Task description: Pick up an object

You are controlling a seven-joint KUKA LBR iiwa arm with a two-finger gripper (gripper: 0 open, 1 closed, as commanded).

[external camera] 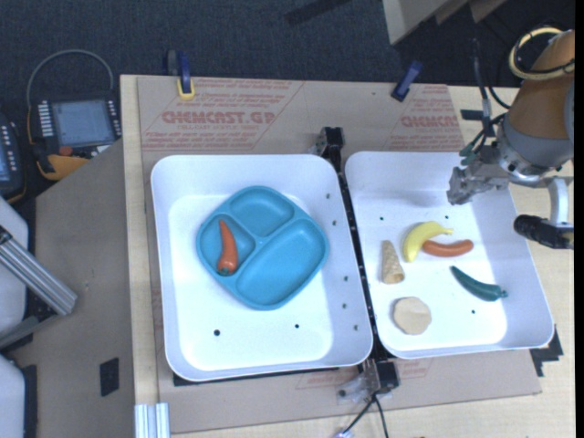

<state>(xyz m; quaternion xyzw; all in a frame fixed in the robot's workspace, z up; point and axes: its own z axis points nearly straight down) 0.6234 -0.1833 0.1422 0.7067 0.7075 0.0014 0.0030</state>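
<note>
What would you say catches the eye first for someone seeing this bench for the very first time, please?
Most likely the bright blue divided plate in the middle of the left bin, with an orange carrot lying in its left compartment. Next comes the cluster of toy foods in the right bin: a yellow banana touching a red-orange pepper, with a dark green pepper below them. The gripper hangs over that bin's upper right.

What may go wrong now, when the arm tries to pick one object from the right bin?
The banana and the orange pepper touch each other, so a grasp there may catch both or push one away. The green pepper is thin and may slip. The gripper hangs near the far wall of the right bin, so a straight descent might meet only bare floor.
</note>
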